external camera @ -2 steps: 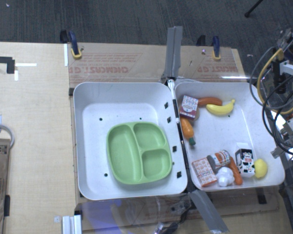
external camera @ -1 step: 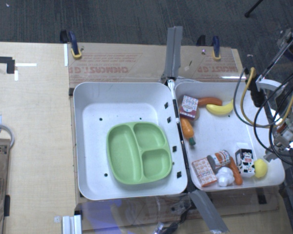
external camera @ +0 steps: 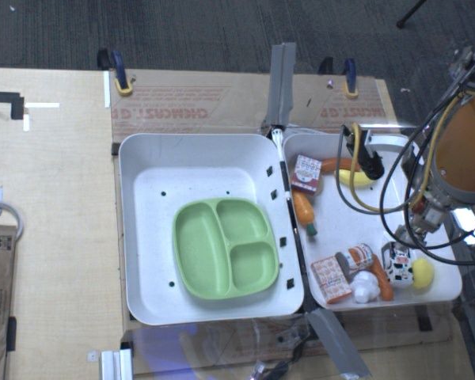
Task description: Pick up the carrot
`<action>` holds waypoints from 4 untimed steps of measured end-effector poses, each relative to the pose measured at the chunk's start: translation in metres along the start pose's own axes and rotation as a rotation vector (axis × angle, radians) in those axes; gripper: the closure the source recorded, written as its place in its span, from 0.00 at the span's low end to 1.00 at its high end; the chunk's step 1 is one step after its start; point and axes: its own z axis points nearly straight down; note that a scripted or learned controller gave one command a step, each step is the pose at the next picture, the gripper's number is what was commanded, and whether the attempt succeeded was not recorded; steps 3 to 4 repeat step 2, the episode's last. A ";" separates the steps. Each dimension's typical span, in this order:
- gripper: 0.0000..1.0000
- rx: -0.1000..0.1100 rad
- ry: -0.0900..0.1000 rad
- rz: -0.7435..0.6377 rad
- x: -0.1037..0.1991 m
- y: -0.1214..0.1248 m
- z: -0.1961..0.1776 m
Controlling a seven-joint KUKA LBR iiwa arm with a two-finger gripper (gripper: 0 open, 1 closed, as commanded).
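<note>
Camera view from above has the carrot (external camera: 302, 208) lying in the right bin (external camera: 451, 290), close against its left wall, leafy end pointing toward the near side. Just beside it sits a small red carton (external camera: 307, 172). I see the arm (external camera: 459, 149) at the far right, orange band up, wrapped in cables (external camera: 396, 204), with the gripper (external camera: 396, 261) low over the clutter in the bin's near right corner, next to a yellow lemon (external camera: 422, 273). I judge this the approach step: nothing is lifted, and the carrot lies well apart from the tool. Next I'd want a move left across the bin, then down along the carrot. Cables and toys mask the pincer, so I cannot tell how it stands or whether it has hold of anything.
</note>
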 end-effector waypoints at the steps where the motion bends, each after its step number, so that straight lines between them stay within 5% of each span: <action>1: 1.00 0.000 0.003 0.502 -0.012 -0.003 -0.014; 2: 1.00 0.000 0.002 0.104 -0.022 0.008 -0.030; 4: 1.00 0.000 0.002 0.104 -0.022 0.008 -0.030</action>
